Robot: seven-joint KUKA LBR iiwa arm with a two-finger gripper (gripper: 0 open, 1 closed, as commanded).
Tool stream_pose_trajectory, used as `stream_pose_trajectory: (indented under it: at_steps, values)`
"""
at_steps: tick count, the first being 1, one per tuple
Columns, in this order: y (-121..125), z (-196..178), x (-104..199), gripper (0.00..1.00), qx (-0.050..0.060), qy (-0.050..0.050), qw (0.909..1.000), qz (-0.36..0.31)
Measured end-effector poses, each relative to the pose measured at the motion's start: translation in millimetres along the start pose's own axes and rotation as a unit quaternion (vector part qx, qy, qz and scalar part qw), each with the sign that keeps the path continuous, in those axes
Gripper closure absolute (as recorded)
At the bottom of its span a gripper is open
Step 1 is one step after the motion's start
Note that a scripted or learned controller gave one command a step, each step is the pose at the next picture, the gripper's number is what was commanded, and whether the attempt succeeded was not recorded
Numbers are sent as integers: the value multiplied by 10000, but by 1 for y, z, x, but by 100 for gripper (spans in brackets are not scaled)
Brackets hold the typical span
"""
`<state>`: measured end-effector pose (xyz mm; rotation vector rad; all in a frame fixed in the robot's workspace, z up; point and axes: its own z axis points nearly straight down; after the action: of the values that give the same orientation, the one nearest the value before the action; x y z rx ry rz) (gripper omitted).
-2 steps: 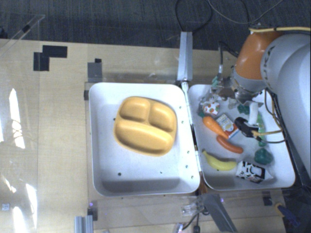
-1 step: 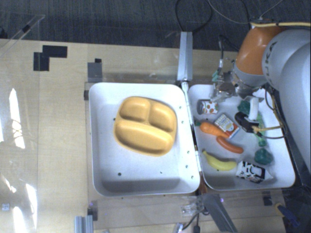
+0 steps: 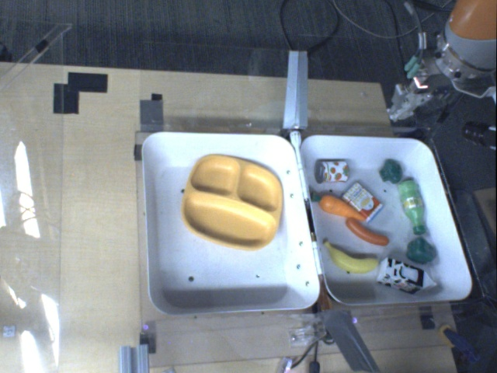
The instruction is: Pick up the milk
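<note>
We log the milk (image 3: 401, 275), a cow-patterned carton, in the right bin (image 3: 446, 179), near corner, beside a banana (image 3: 349, 259). The claw (image 3: 409, 93) hovers beyond the bin's far edge; we cannot tell its opening.

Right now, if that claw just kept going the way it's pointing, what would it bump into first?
Probably nothing in the bins. The claw hangs outside the right bin's far corner, aimed down and leftward at the bench. Going straight on, it would likely meet bare bench first, though depth is hard to judge. The milk lies well away.
</note>
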<state>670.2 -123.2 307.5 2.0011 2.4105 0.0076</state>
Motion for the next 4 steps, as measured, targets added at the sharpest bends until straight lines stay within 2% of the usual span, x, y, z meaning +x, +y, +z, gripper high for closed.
stream_pose_trajectory:
  at_steps: [1,2,3,4]
  values:
    - [-48,31,26,100,19,12,9956,-937]
    - [-88,93,53,100,15,16,9808,-1950]
    - [-88,93,53,0,14,15,9808,-1949]
    - [-33,184,34,0,16,16,9759,-2184]
